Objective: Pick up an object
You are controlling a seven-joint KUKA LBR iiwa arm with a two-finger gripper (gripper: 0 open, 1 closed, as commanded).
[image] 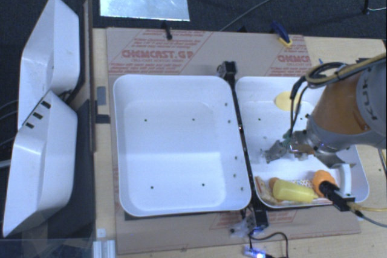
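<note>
Left of the gripper [273,151], the bin floor [260,121] is bare up to the dividing wall [239,130]. Just below it, a yellow bottle [293,191] and an orange object [323,179] crowd the near edge.

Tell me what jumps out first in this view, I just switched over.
The grey arm with its orange band fills the right bin, its claw low over the bin floor. Along that bin's near edge lie a yellow object and an orange one. A pale yellow piece sits near the far wall.
</note>
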